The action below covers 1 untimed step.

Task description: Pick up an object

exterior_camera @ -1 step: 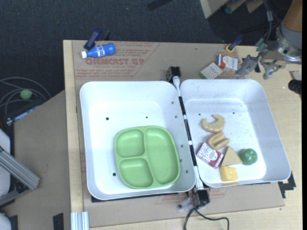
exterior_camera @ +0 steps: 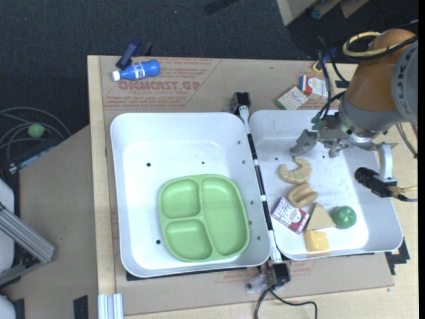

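Gripper, fingers spread and holding nothing, hangs over the right bin just above the croissant; next, descend and close on it

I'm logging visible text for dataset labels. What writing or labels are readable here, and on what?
"GENCAST" or similar, red print on the cardboard bench top: only partly legible.
Red carton in the right bin: print too small to read.
Small packets behind that bin: print blurred, unreadable.
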Motion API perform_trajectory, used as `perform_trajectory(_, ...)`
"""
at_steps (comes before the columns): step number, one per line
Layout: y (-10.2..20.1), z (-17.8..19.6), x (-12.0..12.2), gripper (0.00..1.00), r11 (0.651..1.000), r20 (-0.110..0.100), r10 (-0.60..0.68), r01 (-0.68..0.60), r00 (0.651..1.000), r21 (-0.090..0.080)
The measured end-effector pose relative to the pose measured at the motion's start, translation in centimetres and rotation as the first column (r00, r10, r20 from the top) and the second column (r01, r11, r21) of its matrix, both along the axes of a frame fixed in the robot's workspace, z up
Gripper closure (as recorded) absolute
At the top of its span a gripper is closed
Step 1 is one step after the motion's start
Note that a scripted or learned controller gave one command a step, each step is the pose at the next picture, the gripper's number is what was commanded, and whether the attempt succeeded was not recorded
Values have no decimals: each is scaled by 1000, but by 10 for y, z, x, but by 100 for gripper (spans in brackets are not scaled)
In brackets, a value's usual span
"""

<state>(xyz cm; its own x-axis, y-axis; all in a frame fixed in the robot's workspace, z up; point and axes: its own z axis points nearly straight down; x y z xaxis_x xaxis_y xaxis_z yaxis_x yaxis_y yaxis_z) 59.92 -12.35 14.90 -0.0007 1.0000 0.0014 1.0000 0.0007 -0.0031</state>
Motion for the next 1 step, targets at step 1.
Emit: perform_trajectory(1, 6, -65, -31, 0, 1000, 1, -1, 1, 1000, -1)
